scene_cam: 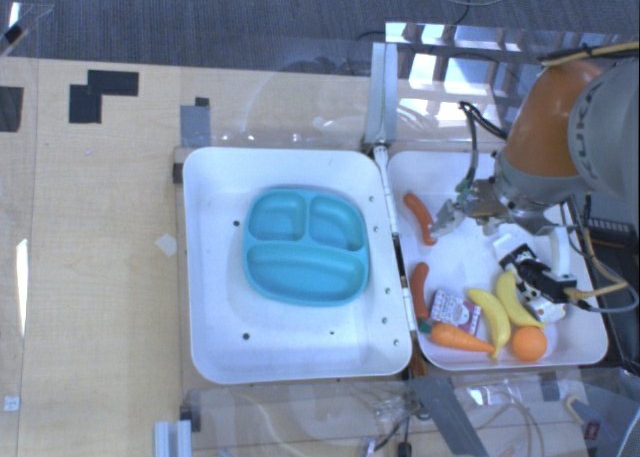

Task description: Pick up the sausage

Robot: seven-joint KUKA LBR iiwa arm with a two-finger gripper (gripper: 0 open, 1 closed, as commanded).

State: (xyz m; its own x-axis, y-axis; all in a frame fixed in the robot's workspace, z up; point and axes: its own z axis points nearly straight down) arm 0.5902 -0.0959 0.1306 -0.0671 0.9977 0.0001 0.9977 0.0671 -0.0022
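Pale wood table carries two shallow white bins side by side; the left bin holds a blue divided plate, and the right bin holds the food, so the right bin serves as the landmark for everything below; above its far right side hangs the grey arm with its orange band; the claw sits over the upper middle of that bin, its dark fingers too blurred against the wrist to tell whether they are parted or closed, and nothing is visibly between them.

Two red-orange sausage-like pieces lie along the left wall of the right bin; the upper sausage is slanted, just beside the claw on its left; the lower sausage lies nearer the front, upright along the wall, farther from the claw; a carrot, a small packet, two bananas and an orange crowd the front of the bin.

Judged from its look, the sausage is light, smooth, probably a slippery toy, round enough to roll; the best hold is across its narrow middle, fingers square to its length.
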